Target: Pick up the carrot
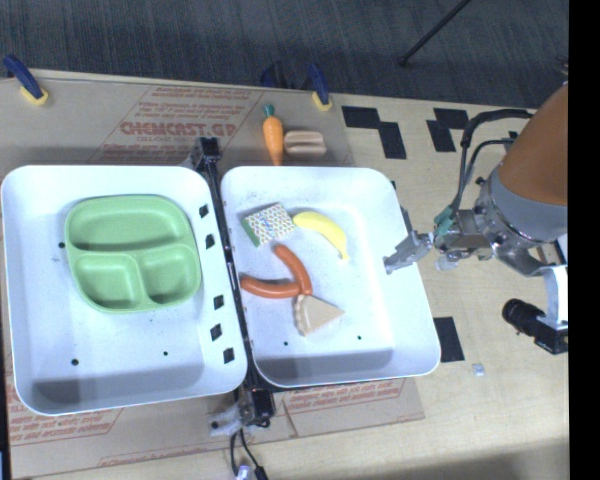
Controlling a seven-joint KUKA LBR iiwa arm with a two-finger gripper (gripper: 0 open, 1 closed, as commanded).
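- I've got the carrot (272,136) lying on the worktop (480,408) behind the right bin (405,268), just beside a bun (304,144).
- My gripper (412,252) hangs over that bin's right rim, well apart from the carrot, holding nothing; how far it's open I can't tell.
- Banana (322,232) and sausages (280,276) sit inside the bin.
- Green tray (132,252) in the left bin.
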